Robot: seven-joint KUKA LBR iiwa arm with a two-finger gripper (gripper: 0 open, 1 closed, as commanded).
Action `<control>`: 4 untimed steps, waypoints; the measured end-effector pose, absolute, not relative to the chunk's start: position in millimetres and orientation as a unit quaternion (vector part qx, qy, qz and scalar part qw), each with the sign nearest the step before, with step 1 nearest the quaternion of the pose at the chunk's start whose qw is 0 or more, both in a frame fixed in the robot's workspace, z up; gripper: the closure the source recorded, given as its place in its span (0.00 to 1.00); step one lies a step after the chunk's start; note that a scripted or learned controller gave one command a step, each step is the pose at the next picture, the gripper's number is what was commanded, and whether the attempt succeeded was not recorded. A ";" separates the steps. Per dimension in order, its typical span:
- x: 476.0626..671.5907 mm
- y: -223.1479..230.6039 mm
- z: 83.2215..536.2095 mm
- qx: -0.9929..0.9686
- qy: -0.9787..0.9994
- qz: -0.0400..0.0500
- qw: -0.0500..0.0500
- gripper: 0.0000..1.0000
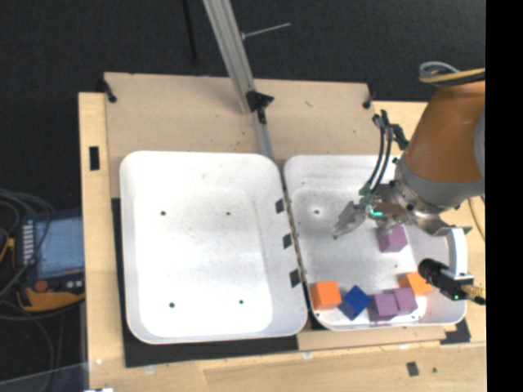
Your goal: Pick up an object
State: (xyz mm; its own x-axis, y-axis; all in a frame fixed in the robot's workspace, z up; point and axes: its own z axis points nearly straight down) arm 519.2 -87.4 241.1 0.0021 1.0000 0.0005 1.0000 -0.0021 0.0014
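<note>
Blocks [368, 300] crowd right bin [310, 178] near edge; far half open.

Two white bins sit side by side on the tabletop [343, 358]. The arm's tool [353, 217] hangs over the right bin [327, 178]. A purple block [393, 238] lies just beside it. Along the near edge sit an orange block [326, 294], a blue block [355, 301], and two more purple blocks [392, 304].
</note>
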 end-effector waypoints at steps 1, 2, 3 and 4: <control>525.9 -88.8 181.1 0.708 0.706 -0.002 -0.001 0.00; 518.4 -87.1 135.8 0.708 0.706 -0.002 -0.002 0.00; 519.6 -89.3 97.4 0.708 0.706 0.000 0.002 0.00; 520.8 -89.7 109.2 0.711 0.703 0.002 0.003 1.00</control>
State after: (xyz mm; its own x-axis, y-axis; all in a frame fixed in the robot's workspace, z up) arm 520.8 -89.7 109.2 0.0118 0.9999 -0.0006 0.9999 -0.0118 0.0065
